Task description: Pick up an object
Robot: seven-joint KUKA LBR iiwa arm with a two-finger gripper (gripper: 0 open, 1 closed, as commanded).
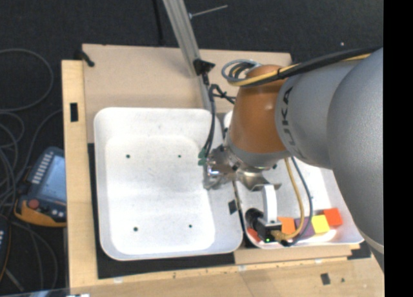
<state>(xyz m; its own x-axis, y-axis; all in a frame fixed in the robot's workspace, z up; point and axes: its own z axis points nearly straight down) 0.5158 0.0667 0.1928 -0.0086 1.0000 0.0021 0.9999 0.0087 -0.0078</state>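
Nearest, against the front rim of the right bin [345, 242]: orange block [332, 217], bright and square-cut, just beside a yellow block [319, 225]. Above them, grey arm [322, 115] spanning most of that bin. Gripper [219, 172] over the bins' shared edge, grasp impossible to tell. Leftward, left bin [155, 192] and its broad white floor.
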